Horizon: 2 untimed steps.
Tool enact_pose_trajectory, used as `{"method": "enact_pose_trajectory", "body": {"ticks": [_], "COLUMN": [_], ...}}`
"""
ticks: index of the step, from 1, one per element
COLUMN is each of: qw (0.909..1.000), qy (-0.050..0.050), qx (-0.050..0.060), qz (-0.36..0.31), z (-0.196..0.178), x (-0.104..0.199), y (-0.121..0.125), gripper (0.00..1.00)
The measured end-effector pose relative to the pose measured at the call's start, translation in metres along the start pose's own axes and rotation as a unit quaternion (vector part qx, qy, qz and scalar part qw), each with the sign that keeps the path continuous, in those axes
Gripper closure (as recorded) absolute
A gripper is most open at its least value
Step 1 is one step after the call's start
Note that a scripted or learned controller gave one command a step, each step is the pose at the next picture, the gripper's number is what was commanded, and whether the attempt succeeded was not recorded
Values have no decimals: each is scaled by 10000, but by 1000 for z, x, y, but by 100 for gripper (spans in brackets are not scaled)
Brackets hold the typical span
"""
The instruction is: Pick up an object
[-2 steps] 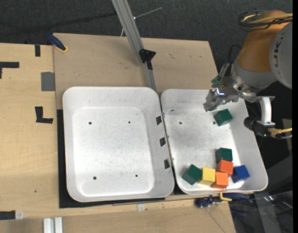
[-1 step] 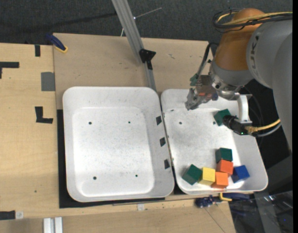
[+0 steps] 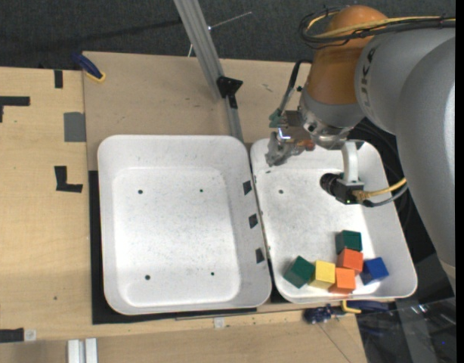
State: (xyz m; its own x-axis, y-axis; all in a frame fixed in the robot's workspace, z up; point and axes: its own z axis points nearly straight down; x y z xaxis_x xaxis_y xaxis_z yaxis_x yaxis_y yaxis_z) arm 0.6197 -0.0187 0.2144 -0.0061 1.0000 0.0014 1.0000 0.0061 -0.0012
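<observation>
Several coloured blocks lie bunched in the near corner of the right bin: a green block, a yellow one, two orange ones, a dark green one and a blue one. My gripper hangs at the far left corner of that bin, well away from the blocks, with nothing visible between its fingers.
The left bin lies beside the right one. A slanted metal pole rises behind the bins. The bulky grey arm with its orange band covers the far right. Black tape marks dot the bench at left.
</observation>
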Motion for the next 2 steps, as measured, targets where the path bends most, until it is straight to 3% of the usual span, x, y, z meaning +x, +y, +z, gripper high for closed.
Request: {"method": "enact_pose_trajectory", "body": {"ticks": [2], "qw": [10000], "qy": [5], "qx": [-8], "qz": [-2], "z": [-18], "x": [94], "y": [27], "gripper": [100]}}
